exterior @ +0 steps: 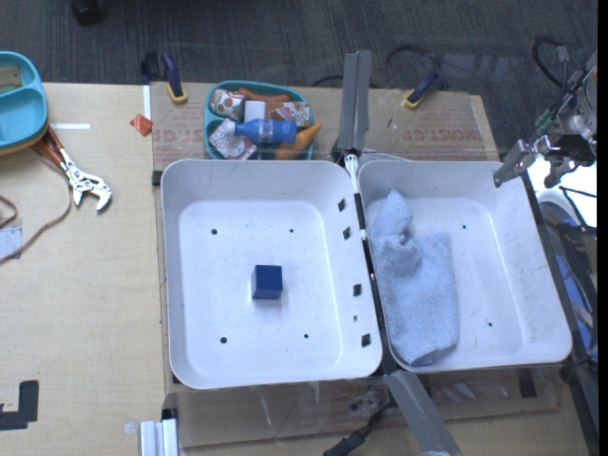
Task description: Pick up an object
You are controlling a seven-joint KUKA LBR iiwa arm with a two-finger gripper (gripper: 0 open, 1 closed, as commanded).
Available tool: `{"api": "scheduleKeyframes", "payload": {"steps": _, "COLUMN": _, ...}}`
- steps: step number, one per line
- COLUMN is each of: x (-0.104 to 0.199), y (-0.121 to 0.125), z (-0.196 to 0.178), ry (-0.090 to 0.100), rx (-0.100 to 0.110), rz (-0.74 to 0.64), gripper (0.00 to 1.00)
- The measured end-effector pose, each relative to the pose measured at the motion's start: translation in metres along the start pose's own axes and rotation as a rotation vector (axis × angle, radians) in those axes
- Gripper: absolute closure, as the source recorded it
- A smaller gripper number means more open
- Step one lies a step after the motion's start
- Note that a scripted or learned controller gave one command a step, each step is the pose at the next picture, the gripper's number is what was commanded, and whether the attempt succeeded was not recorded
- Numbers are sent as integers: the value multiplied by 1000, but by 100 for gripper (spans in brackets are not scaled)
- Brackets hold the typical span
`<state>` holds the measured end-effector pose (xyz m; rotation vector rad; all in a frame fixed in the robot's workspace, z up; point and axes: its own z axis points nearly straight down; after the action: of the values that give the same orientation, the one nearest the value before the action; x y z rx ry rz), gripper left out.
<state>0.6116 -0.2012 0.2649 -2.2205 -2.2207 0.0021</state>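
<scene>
Camera view: blue cube [268, 281] sitting alone mid-floor in left bin [190, 350]. Grey cloth [413, 283] crumpled along left side of right bin [522, 302]. Bowl of clutter [258, 122] behind left bin. Wrench [81, 183] far left on bench. Can't tell gripper state.

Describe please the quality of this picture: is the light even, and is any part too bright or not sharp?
In the camera view the light is soft and mostly even; the blue cube casts only a faint shadow in the left bin; the grey towel looks soft, its folds hard to read; a bright overexposed patch sits at the right edge beside the right bin; straight edges bow slightly.
</scene>
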Motion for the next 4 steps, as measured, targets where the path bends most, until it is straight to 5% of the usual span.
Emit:
{"api": "scheduleKeyframes", "payload": {"steps": 1, "x": 0, "y": 0, "z": -9, "ry": -1, "rx": 1, "rz": -2, "gripper": 100}}
{"api": "scheduleKeyframes", "payload": {"steps": 2, "x": 56, "y": 19, "z": 99, "ry": -1, "rx": 1, "rz": 111, "gripper": 100}}
{"api": "scheduleKeyframes", "payload": {"steps": 3, "x": 25, "y": -17, "z": 141, "ry": 0, "rx": 2, "rz": 337, "gripper": 100}}
{"api": "scheduleKeyframes", "payload": {"steps": 4, "x": 25, "y": -17, "z": 141, "ry": 0, "rx": 2, "rz": 337, "gripper": 0}}
